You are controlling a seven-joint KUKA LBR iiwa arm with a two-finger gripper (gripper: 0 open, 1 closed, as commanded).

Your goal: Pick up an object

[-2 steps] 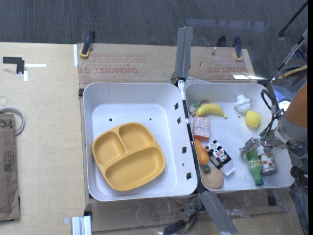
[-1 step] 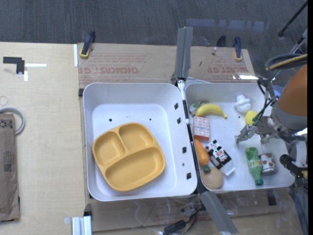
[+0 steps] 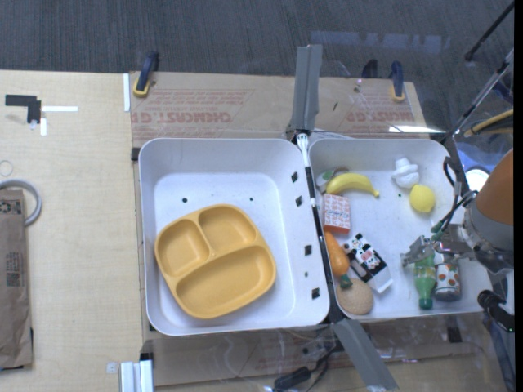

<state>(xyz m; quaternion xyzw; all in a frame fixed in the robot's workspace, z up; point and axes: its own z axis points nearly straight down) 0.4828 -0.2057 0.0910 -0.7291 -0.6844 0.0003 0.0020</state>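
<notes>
The gripper (image 3: 422,254) hangs low over the near right part of the right bin (image 3: 384,158), its metal fingers just above the neck of a green bottle (image 3: 425,284); whether they are spread or closed cannot be told, and nothing can be seen held between them. The green bottle lies on the bin floor directly under the gripper, with a small pale can bearing red spots (image 3: 446,278) touching its right side. Behind the gripper rises the arm (image 3: 496,211), grey with its orange band at the view's right. Beyond the bottle, toward the far wall, sits a yellow lemon (image 3: 422,198), and just past that a small white figure (image 3: 404,172). To the bottle's left lies a black-and-white spotted toy (image 3: 368,260), with a round tan piece (image 3: 356,298) near the bin's front left corner. Further left of the bottle, against the dividing wall, lies an orange carrot (image 3: 337,257), a red-and-white carton (image 3: 336,213) beyond it, and a banana (image 3: 352,184) beyond that. Well left of the bottle, across the divider, the left bin (image 3: 163,170) holds a yellow divided plate (image 3: 215,259). Farther left still, a brown paper bag (image 3: 12,272) lies on the bench (image 3: 65,170).
</notes>
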